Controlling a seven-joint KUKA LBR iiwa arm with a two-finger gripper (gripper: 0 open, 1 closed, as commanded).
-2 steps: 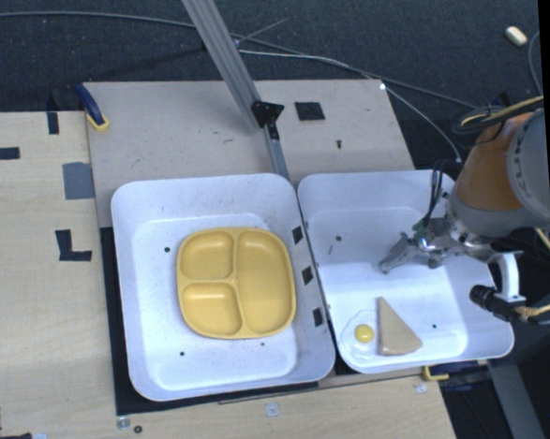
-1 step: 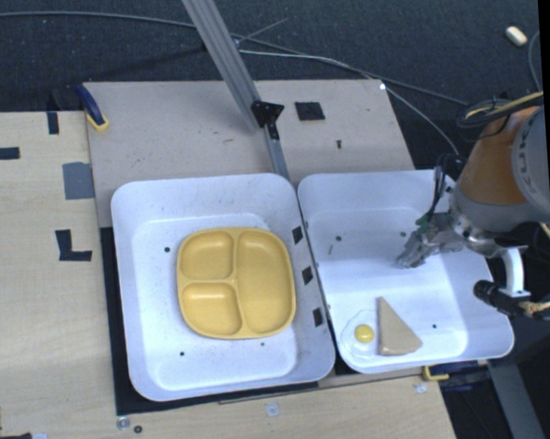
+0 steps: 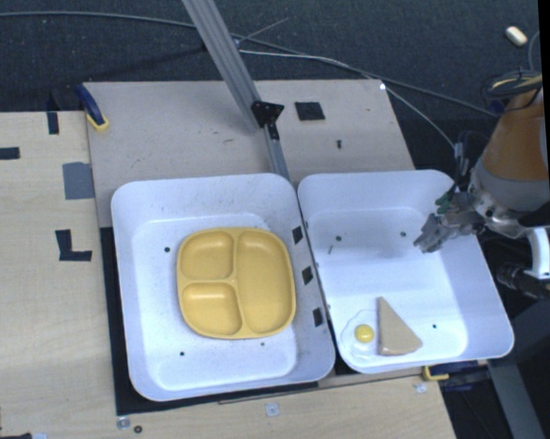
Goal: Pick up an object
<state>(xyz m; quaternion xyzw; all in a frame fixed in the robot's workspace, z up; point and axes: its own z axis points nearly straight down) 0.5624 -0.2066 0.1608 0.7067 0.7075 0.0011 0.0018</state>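
A tan wedge-shaped object [image 3: 394,329] lies in the right bin [image 3: 467,285] near its front edge. Just left of it rests a fried-egg toy [image 3: 362,333], white with a yellow yolk. A yellow divided plate [image 3: 235,282] sits in the middle of the left bin [image 3: 147,270]. My gripper [image 3: 434,233] hangs over the right side of the right bin, well behind the wedge and apart from it. Nothing shows between its fingers.
The grey and orange arm [image 3: 515,160] reaches in from the right over the right bin's rim. A slanted metal pole [image 3: 236,66] stands behind the bins. A blue and yellow clamp [image 3: 91,107] sits at the bench's back left corner.
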